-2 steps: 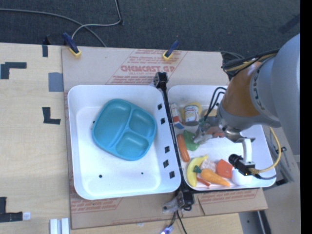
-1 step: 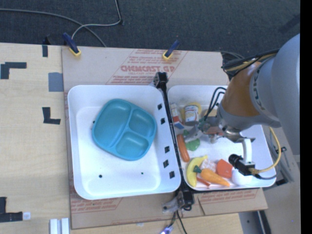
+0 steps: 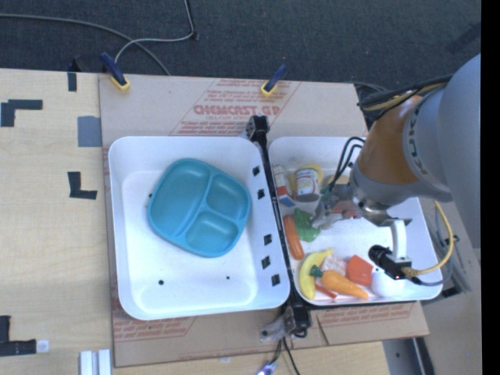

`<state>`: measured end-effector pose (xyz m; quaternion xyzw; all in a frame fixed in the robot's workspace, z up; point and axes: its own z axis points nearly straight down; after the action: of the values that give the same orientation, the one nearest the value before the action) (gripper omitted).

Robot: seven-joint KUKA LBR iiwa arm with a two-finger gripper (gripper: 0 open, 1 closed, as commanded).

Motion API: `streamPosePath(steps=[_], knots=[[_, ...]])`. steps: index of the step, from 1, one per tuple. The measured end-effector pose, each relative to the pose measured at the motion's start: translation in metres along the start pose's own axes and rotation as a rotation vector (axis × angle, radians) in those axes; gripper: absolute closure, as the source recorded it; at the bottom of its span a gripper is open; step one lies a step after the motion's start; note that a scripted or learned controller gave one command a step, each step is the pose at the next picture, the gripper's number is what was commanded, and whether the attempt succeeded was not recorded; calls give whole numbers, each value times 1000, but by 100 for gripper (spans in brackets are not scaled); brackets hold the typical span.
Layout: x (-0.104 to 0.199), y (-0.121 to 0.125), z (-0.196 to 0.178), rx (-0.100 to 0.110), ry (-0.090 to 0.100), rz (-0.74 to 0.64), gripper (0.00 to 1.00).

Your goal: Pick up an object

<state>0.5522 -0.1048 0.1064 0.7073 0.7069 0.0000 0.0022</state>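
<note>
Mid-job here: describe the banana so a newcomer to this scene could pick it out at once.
Look in the right bin, the one the arm reaches into, and go to its near left corner. There the banana lies among toy food, curving beside an orange carrot. It is the only yellow crescent-shaped item in that bin.

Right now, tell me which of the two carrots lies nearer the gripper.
The carrot along the right bin's left wall, beside the gripper. The other carrot lies further off at the bin's front, by the banana.

One fixed camera looks down aslant on both bins [image 3: 125, 209].
</note>
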Motion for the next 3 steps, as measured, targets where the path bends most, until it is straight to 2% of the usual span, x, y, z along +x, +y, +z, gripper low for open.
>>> streamPosePath(steps=[1,2,3], knots=[[0,0,0,0,0,0,0],[0,0,-9,2,1,0,100],[0,0,-9,2,1,0,0]])
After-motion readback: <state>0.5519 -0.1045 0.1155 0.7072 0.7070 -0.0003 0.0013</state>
